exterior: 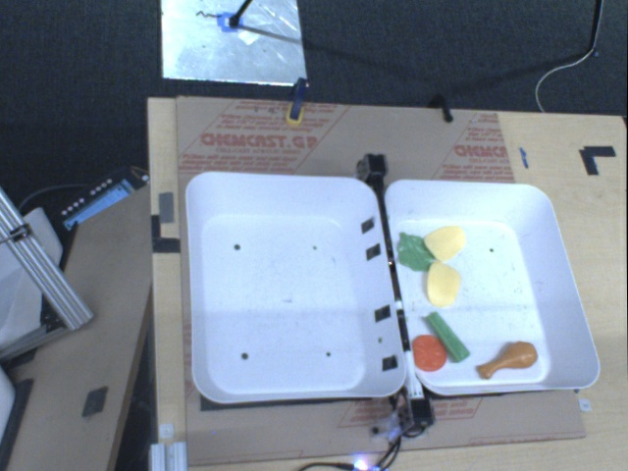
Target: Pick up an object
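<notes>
So all the candidates are bunched in the right shallow white plastic bin (559, 263), mostly hugging its left wall next to the black hinge strip (392, 283) that joins it to the left shallow white plastic bin (211, 263). Top of the cluster is a pale yellow rounded piece (446, 241) touching a green leafy-looking piece (413, 253) on its left. Just below those sits a second pale yellow oval piece (443, 284). Further down there's a green stick-shaped piece (446, 336) lying on a diagonal, upper-left to lower-right, with a red round tomato-like piece (429, 353) pressed against its lower-left side. Off on its own near the bin's front-right corner is an orange-brown drumstick-shaped toy (508, 358), long axis running nearly left-right with a slight tilt, fat end to the right, I think, though it's small and soft in this view.

As for the claw, can't tell if it's released or clenched from here. Since the arm reaches in from the right, my guess is the drumstick is the easiest pick: nearest that side, nothing touching it, and closing across its narrow width would mean fingers lined up roughly front-to-back
</notes>
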`<state>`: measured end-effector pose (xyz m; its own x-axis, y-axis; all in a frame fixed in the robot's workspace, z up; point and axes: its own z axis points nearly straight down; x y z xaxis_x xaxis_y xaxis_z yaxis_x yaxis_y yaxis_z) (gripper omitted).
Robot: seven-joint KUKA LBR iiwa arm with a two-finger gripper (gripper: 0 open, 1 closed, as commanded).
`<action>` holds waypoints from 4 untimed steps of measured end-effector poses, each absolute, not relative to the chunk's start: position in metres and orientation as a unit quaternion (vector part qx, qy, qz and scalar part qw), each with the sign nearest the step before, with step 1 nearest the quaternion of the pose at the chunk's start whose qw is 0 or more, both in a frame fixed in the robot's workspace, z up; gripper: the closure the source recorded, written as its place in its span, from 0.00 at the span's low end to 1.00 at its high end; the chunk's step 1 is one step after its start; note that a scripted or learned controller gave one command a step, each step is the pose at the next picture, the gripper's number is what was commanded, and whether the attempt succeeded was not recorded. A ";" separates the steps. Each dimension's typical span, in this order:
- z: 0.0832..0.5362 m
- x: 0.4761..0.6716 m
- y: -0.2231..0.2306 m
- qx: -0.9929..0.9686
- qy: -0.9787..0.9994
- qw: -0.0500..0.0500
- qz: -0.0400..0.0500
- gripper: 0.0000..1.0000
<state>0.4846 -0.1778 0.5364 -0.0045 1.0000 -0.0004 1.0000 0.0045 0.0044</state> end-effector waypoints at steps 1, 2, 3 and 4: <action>0.534 0.552 -0.207 0.707 0.708 0.002 0.000 1.00; 0.536 0.490 -0.207 0.707 0.707 0.002 0.001 1.00; 0.534 0.567 -0.205 0.704 0.710 0.002 0.001 1.00; 0.536 0.521 -0.165 0.705 0.709 0.002 0.001 1.00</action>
<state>0.5214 -0.1654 0.5362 -0.0056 1.0000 -0.0005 1.0000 0.0056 0.0038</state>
